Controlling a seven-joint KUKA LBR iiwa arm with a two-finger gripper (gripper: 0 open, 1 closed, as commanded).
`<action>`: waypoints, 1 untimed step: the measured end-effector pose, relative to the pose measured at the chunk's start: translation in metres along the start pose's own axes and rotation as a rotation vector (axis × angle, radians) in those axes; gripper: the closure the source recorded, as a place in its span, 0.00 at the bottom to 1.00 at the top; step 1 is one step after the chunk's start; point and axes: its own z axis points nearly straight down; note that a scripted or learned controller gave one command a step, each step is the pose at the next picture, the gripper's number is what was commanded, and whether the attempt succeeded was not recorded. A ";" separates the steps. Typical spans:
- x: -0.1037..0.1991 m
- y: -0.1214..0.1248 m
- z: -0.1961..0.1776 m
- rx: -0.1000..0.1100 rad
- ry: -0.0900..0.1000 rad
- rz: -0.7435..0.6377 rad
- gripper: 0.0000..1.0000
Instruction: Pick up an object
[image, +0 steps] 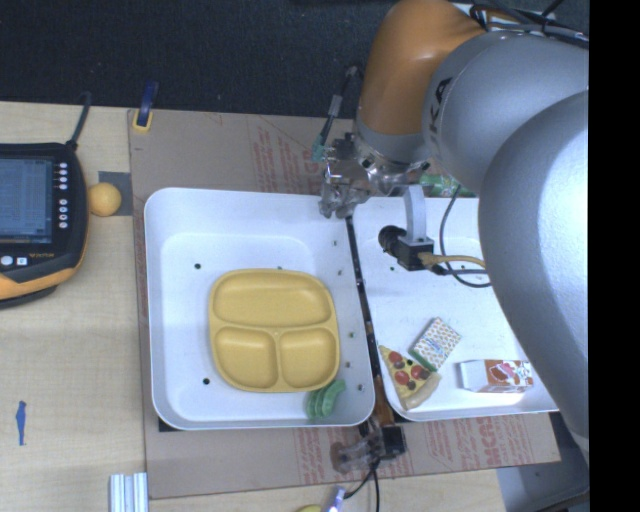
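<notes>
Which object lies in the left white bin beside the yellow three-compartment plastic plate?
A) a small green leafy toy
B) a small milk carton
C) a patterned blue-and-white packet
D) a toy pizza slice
A: the small green leafy toy lies at the lower right corner of the yellow three-compartment plastic plate in the left white bin; the pizza slice, carton and packet lie in the right bin.

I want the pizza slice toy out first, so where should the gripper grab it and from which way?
Probably straight down on the pizza slice, closing across its narrower pointed half. It lies flat at the right bin's near-left corner, crust end against the rim, so a side approach looks blocked.
</notes>
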 end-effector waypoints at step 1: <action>0.068 0.000 0.029 0.002 0.000 -0.001 1.00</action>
